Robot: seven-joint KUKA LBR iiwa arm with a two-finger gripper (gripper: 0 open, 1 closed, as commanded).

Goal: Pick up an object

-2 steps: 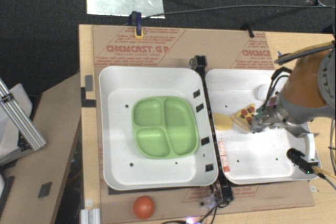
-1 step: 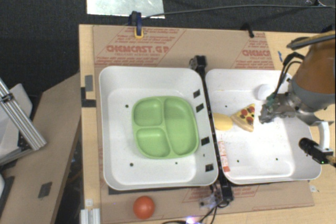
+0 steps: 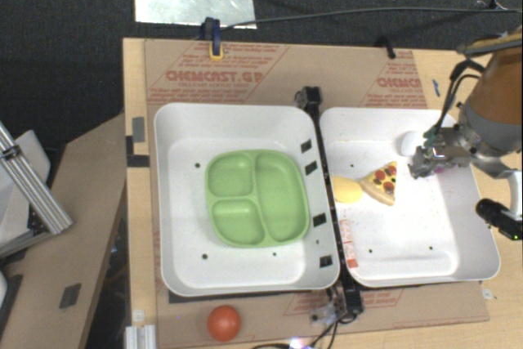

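My gripper (image 3: 426,162) hangs over the right bin (image 3: 425,257), near its far right side. I cannot tell how it is set, and I see nothing held in it.

The thing I could pick up is the pizza slice (image 3: 382,183). It lies flat on the floor of the right bin, toward the left side, not far from my gripper. I think it is a toy, so it should be light and stiff, not floppy like real pizza. It looks smooth, so it may slip. It is thin and low, so I would have to reach right down to the bin floor. I would pinch it across the narrow part, from side to side, near the middle, and not by the pointy tip.

The slice is a triangle. It has a tan crust, a yellow top and red round spots. Just beside it on the left, touching or nearly so, is a pale yellow lump (image 3: 346,190). It is round and smooth and may be harder to pinch.

The left bin (image 3: 176,143) holds a green tray (image 3: 256,198) with three parts. A red ball (image 3: 223,323) sits on the bench in front of the left bin.
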